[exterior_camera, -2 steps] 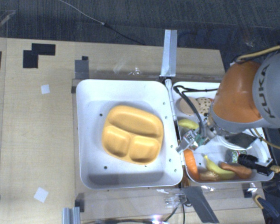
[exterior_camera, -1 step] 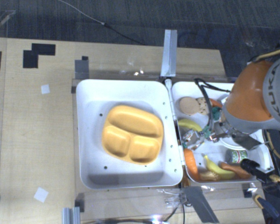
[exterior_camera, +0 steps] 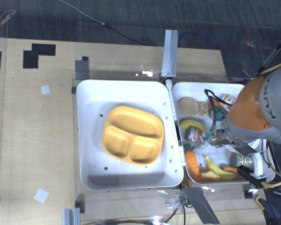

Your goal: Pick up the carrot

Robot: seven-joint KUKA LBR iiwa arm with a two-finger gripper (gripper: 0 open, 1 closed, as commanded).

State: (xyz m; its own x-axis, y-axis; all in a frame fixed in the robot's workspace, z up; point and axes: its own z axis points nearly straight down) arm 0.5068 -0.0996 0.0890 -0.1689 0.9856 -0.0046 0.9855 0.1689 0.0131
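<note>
Hovering over the right bin [exterior_camera: 234,86], my gripper [exterior_camera: 211,137] sits among clutter; I cannot tell its state. Just below-left, the carrot [exterior_camera: 192,162] lies near the front wall, beside 1 banana [exterior_camera: 220,168]. A yellow 3-compartment tray [exterior_camera: 132,135] fills the left bin [exterior_camera: 91,125].

Pale wood bench [exterior_camera: 33,139]; dark ribbed floor [exterior_camera: 131,8] behind.

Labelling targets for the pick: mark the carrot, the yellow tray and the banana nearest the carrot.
carrot [exterior_camera: 192,162]: camera view, middle of its orange body, right bin.
yellow tray [exterior_camera: 132,134]: camera view, centre ridge between its compartments, left bin.
banana [exterior_camera: 219,168]: camera view, mid-length of the yellow curve.
</note>
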